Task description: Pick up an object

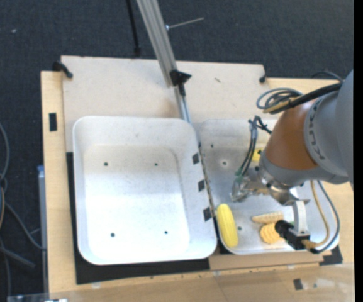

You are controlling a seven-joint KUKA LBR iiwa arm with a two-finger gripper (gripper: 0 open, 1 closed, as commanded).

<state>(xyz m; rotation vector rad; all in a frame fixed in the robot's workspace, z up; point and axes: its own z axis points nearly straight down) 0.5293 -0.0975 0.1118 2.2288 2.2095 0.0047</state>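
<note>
Arm in over right bin point(222, 134); gripper point(241, 190) low above bin floor, nothing seen between its tips; finger state cannot tell; yellow corn-shaped piece point(227, 225) lies just below-left of gripper, against bin's left wall, long axis running near-to-far; two small orange pieces point(267, 225) lie right of it.

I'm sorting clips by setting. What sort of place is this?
Probably a robotics lab's pick-test bench: a KUKA arm over two white bins, an aluminium mast, and plastic toy foods such as a corn cob.
</note>
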